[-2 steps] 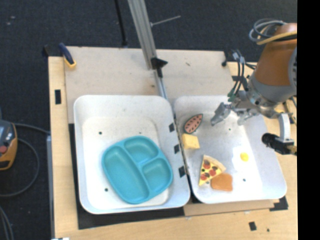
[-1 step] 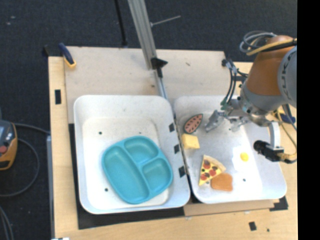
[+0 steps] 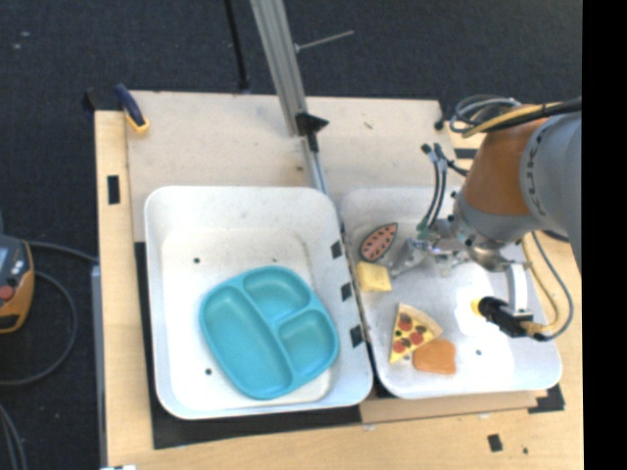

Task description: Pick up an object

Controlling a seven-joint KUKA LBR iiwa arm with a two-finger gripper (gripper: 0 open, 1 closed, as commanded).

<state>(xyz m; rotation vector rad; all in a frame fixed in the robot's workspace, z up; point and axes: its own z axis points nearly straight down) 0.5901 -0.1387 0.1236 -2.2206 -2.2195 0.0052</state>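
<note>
I take the right bin point(image 3: 529, 380) as my landmark. At its near edge lie a pizza slice toy point(image 3: 411, 333) and, touching it on the right, an orange lump point(image 3: 435, 358). Further in, by the bin's left wall, sits a pale yellow block point(image 3: 373, 279), and beyond that a brown oval toy point(image 3: 378, 241), its long axis slanting up to the right. The gripper point(image 3: 411, 256) hangs over the bin's far-left part; whether it is spread or pressed together I cannot tell, and I see nothing held in it. I judge the yellow block and the brown oval toy nearest, both just left of the gripper. The left bin point(image 3: 167, 213) holds a blue divided tray point(image 3: 269, 331).
</note>
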